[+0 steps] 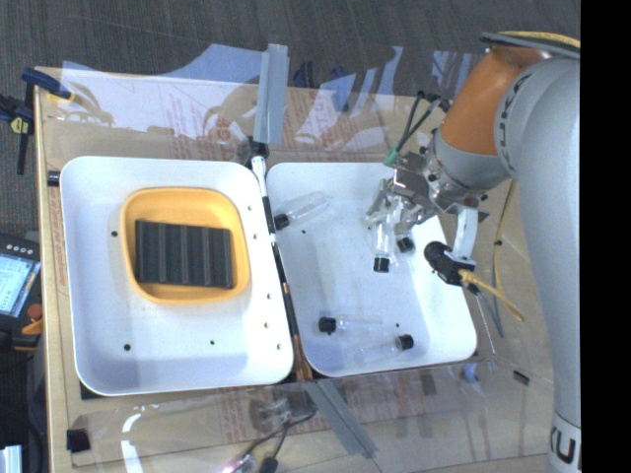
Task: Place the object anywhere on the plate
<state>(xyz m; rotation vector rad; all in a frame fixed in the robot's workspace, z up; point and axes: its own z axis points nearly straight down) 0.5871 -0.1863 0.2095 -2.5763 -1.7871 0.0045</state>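
Note:
The yellow plate [183,208], with a dark ridged insert in its middle, lies in the left white bin [99,343]. Several clear plastic tubes with black caps lie in the right bin [444,333]. One tube [304,207] is at the upper left, and two more [347,323] [383,344] are near the front edge. My gripper [392,227] is low over the upper right of the right bin. A short clear tube [381,252] with its black cap pointing toward the front sits right at the gripper's tip. Whether that tube is held is unclear.
A raised divider [276,264] separates the two bins. The arm's orange band [483,97] and grey body [552,215] cover the right side. Cables and a black fitting [444,260] hang by the wrist over the right bin's rim.

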